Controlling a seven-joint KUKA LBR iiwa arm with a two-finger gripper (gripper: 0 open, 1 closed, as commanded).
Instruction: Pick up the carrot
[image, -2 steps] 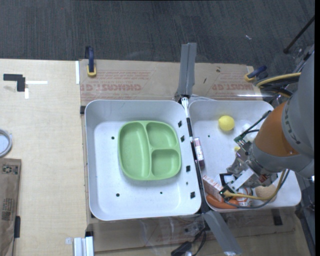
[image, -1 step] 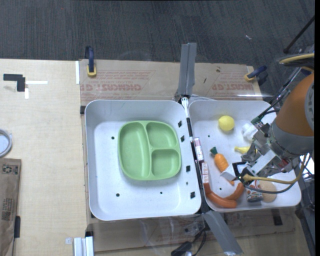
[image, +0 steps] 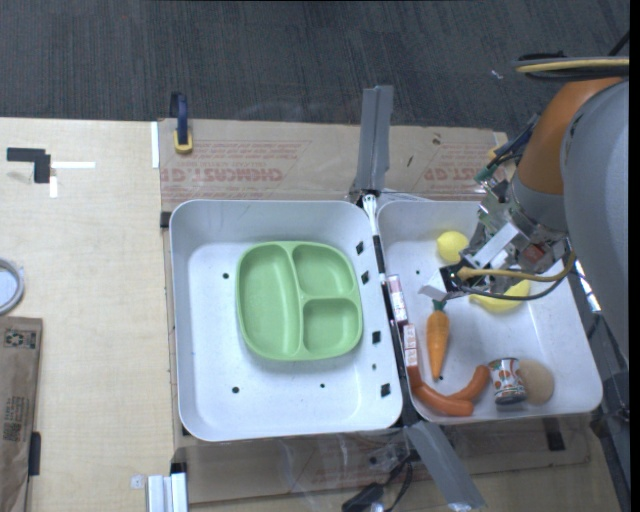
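One carrot, orange, tapered, with a small green stub at its upper end; it lies in the right bin, left of centre, long axis running near vertical in the frame, thick end up, tip pointing down toward a sausage.

Handling, by judgement: likely a toy or plastic replica, hence light, rigid and smooth-skinned. It should not crush, but a smooth conical body tends to squirt out of a two-finger pinch. The best hold is across the thick upper half, fingers closing from frame left and frame right, square to the long axis. The narrow tip offers little purchase and sits just beside the sausage.

Neighbours in the right bin: curved orange-red sausage at the lower left, near the carrot's tip; a small printed can and a beige egg-like item at lower right; a yellow lemon above; a yellow banana-like piece under the arm's cabling.

Gripper: positioned just above the carrot's green end, in the middle right of the frame, dark and partly masked by cables. Whether it is spread or pressed together I cannot tell; nothing shows between its tips.

Left bin: holds a green divided plate.
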